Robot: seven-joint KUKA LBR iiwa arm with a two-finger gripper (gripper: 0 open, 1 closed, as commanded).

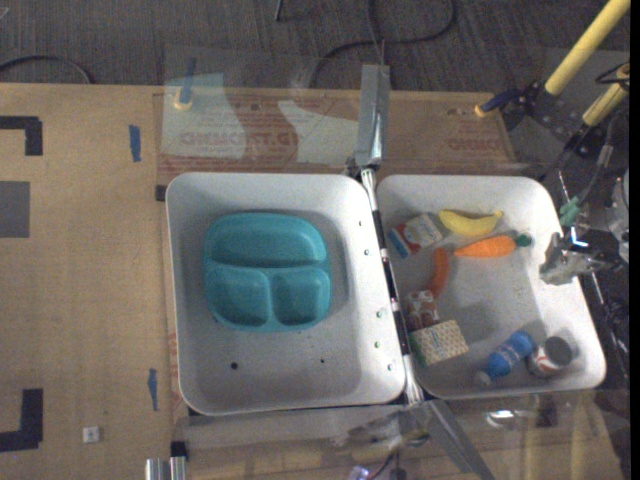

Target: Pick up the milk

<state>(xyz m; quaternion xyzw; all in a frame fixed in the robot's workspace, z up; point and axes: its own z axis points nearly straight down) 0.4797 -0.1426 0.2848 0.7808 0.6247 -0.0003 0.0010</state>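
The pick has not visibly started: nothing is lifted, and every item lies in the right bin (575,348). The milk, a small white carton with a red end (418,232), lies on its side near that bin's upper left corner, close to the divider between the two bins. Just right of it lies a yellow banana (470,222), and below that an orange carrot with a green top (490,248), so the carton has neighbours on one side. A thinner orange piece (440,271) lies below the carton, apart from it. The gripper (572,260) sits at the right bin's right rim, well apart from the milk, with the banana and carrot between the two; whether it is spread or closed cannot be told from this angle, and nothing shows in its grasp. Lower in the bin lie a patterned box (439,342), a blue bottle (505,356) and a small can (551,355). The left bin (190,368) holds a teal divided plate (267,271). Judged from this, the whole task remains: reach across, descend, close, lift.
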